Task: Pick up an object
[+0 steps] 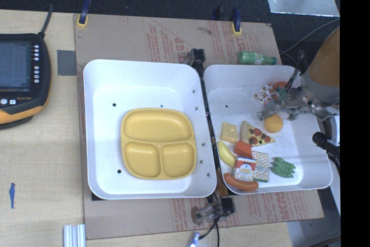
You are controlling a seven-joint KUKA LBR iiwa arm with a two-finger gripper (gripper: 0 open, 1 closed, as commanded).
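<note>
We can read no text: the red print on the cardboard [173, 37] is too blurred.

the arm [324, 69] comes in from three o'clock, its orange band showing at the frame's right side around two to three o'clock, with the grey wrist just below it. the gripper [276, 106] hangs at the arm's nine o'clock end, pointed down and toward nine o'clock, its dark metal fingers [269, 109] splayed somewhat apart. a further grey and black part of the arm sits toward four o'clock of the wrist, at the right edge.
</note>
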